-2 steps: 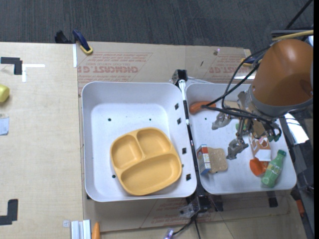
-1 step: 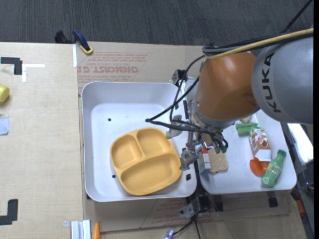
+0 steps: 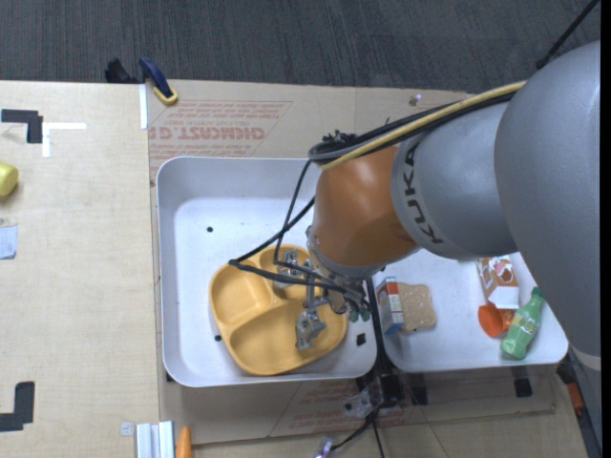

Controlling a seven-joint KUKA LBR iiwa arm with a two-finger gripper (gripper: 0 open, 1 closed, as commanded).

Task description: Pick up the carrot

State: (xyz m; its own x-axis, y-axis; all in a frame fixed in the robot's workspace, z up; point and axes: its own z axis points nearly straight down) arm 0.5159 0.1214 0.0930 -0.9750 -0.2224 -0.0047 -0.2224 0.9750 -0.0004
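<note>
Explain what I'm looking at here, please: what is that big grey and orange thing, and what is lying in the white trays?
That is a robot arm, photographed by a single camera fixed above the bench, looking down at a slant. The arm reaches in from the right. Its hand hangs over a yellow divided plate in the left white bin; I cannot tell whether it holds anything. The right bin holds toy food: a slice of bread, a green bottle, something orange that may be the carrot it should pick up, and a small carton.

The arm [image 3: 458, 179] reaches in from the right. Its gripper [image 3: 310, 327] hangs over a yellow plate [image 3: 253, 327] in the left bin [image 3: 181, 256].
</note>
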